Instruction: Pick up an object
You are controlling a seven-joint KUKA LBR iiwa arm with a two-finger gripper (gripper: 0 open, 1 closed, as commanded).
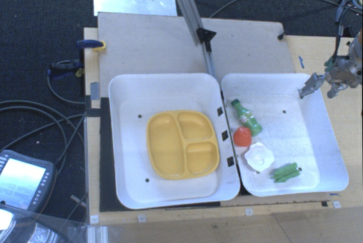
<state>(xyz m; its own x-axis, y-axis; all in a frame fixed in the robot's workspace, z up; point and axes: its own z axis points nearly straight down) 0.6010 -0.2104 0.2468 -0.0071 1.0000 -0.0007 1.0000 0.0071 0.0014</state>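
Four items [246, 117] — yellow tray [182, 144] beside.

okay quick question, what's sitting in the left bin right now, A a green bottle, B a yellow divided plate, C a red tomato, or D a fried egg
B: the yellow divided plate lies alone in the left bin, while the green bottle, the red tomato and the fried egg all lie in the right bin.
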